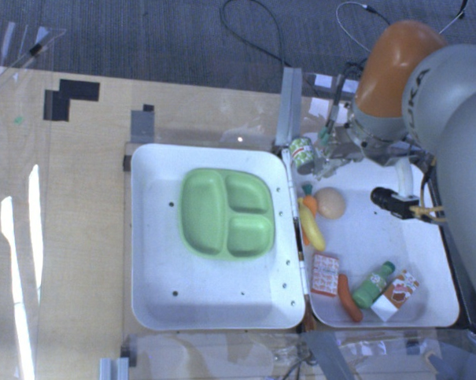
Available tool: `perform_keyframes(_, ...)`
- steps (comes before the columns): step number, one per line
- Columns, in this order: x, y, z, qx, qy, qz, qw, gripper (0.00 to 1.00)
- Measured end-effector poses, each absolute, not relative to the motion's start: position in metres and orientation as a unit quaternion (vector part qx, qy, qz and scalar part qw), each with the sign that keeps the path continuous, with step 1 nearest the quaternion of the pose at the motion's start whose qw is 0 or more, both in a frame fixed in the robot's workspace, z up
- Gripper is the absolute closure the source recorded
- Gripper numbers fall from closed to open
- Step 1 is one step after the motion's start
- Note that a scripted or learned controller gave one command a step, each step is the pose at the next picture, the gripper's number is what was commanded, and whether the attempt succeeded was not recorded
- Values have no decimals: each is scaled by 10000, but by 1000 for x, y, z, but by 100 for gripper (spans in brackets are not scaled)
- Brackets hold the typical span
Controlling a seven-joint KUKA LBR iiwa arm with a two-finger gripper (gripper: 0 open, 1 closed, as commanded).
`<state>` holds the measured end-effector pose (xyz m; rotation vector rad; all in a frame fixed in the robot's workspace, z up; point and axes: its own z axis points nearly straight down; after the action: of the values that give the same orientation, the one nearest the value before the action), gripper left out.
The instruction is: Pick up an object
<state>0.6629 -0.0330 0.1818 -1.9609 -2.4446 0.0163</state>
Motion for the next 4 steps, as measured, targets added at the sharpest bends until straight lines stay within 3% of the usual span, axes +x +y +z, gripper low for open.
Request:
perform_keyframes(1,670,-93,190,-6324,-7746,-21,-33,100)
perform_keyframes(2,614,-77,202,-6971,-7170,-19,-16,100)
perform_keyframes(3,614,-77,202,-6971,-7170,-20,-17,0)
perform_keyframes(4,645,-100,106,-6739,-7387,-9,-77,0)
